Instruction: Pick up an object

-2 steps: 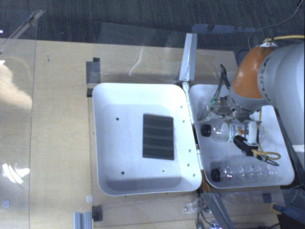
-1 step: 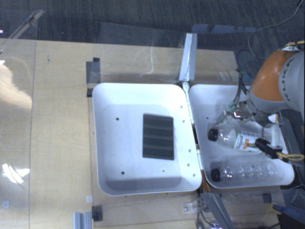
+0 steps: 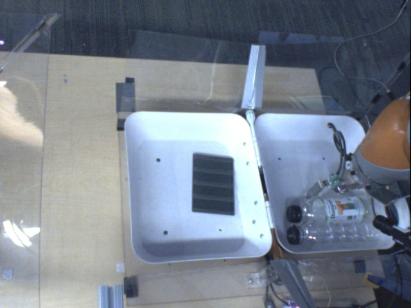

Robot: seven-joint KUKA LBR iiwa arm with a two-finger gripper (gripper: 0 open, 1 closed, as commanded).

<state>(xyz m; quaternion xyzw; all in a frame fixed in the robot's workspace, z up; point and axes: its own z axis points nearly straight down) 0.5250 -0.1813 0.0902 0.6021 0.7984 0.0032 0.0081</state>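
Note:
A dark ribbed rectangular pad point(image 3: 213, 183) lies flat in the middle of the left bin point(image 3: 148, 172). Two clear plastic bottles lie on their sides along the front of the right bin point(image 3: 289, 146), black caps pointing left. The upper bottle point(image 3: 337, 209) carries a white and orange label; the lower bottle point(image 3: 331, 234) is beside it, nearer the front wall. My gripper point(image 3: 335, 183) is low in the right bin, just above the labelled bottle's shoulder. The grey arm with its orange band point(image 3: 388, 140) rises behind it at the right edge.
A black cable point(image 3: 338, 145) hangs along the arm into the right bin. A clear upright divider point(image 3: 254, 76) stands behind the seam between the bins. Wooden bench surrounds both bins, with small brackets at the left bin's corners.

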